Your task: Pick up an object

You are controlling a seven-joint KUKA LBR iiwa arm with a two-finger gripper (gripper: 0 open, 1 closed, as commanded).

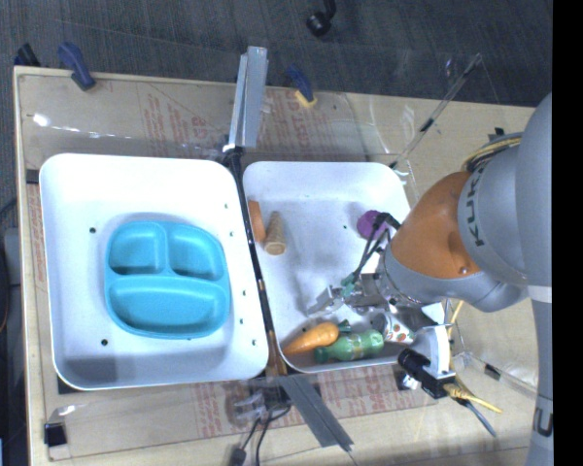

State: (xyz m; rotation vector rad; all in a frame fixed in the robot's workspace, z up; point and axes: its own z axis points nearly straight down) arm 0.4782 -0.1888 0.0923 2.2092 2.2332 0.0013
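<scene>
- The gripper [342,294] hangs low over the right bin [311,178], near its front half, at the end of the grey arm [510,221] with the orange band [432,241] that comes in from the right.
- Whether the gripper is spread or pressed together cannot be told; its metal parts are small and partly hidden by the wrist.
- Nothing can be seen pinched in it.
- The carrot [311,337] lies just in front of the gripper, against the near wall of the right bin, pointing left to right.
- The green bottle [352,347] lies on its side right beside the carrot, touching or almost touching it, and also just below the gripper.
- A small patterned item [398,333] sits at the bottle's right end, too small to name.
- A purple thing [370,223] rests further back in the right bin, near its right wall, partly behind the arm.
- A brown piece like a cork [274,234] and an orange stick [257,221] lie near the right bin's left wall, well apart from the gripper.
- The left bin [68,183] holds a blue divided tray [167,279], flat in its middle, with three compartments.
</scene>
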